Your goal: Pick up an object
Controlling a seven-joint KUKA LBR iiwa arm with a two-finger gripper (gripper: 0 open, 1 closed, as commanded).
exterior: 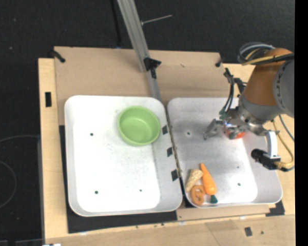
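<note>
My gripper (224,129) hangs over the upper middle of the right bin (256,188), below the arm's orange band. A small red-orange piece (233,133) shows right at the gripper; whether it is held I cannot tell. In the right bin's near left corner lie an orange carrot (208,179), a beige piece (194,177) and a round orange piece (197,194), packed close together and well below the gripper. A green bowl (139,125) stands upright in the upper right part of the left bin (92,188).
A grey slanted pole (138,40) runs from the top of the view down to the gap between the bins. Cables and a black connector (264,159) hang at the arm's right side. The bins rest on a tan bench (102,70).
</note>
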